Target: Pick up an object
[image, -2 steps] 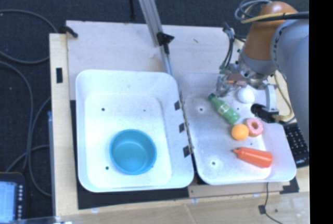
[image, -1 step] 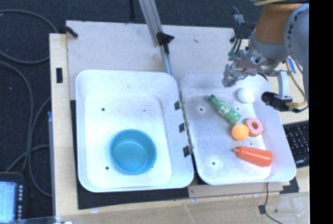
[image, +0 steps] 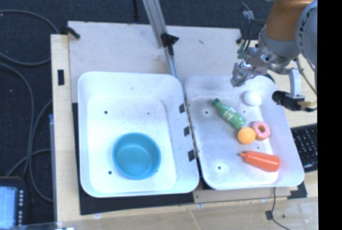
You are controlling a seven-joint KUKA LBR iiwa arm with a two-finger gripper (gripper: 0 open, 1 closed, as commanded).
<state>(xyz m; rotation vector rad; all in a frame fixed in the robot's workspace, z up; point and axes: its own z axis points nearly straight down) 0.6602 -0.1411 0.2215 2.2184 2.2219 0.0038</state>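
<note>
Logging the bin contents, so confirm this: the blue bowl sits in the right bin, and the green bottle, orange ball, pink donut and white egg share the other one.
One detail is wrong: the camera view shows the blue bowl in the left bin, not the right. The green bottle, orange ball, pink donut and white egg do share the other bin.

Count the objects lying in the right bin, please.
5: a green bottle, a white egg, an orange ball, a pink doughnut, an orange carrot nearest the front.
</note>
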